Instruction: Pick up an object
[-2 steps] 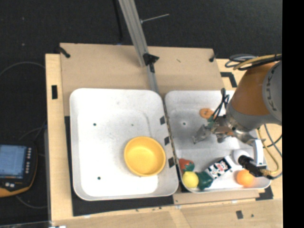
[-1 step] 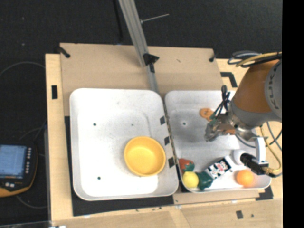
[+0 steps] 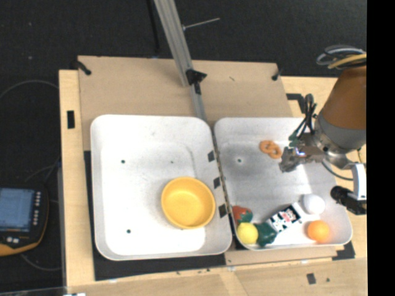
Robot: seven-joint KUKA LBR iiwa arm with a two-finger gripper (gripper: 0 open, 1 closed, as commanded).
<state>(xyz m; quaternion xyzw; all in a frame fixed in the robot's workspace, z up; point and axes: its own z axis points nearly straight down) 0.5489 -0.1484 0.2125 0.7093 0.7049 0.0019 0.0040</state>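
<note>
gripper (image 3: 289, 163) above right bin (image 3: 247, 134), just beside pretzel (image 3: 270, 147) | claw state: cannot tell | yellow bowl (image 3: 187, 202) in left bin (image 3: 123, 140)

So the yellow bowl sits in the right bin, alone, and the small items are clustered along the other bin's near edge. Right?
Not quite. The camera view shows the yellow bowl in the left bin, alone there. The small items, such as the orange ball and yellow ball, cluster along the near edge of the right bin.
</note>
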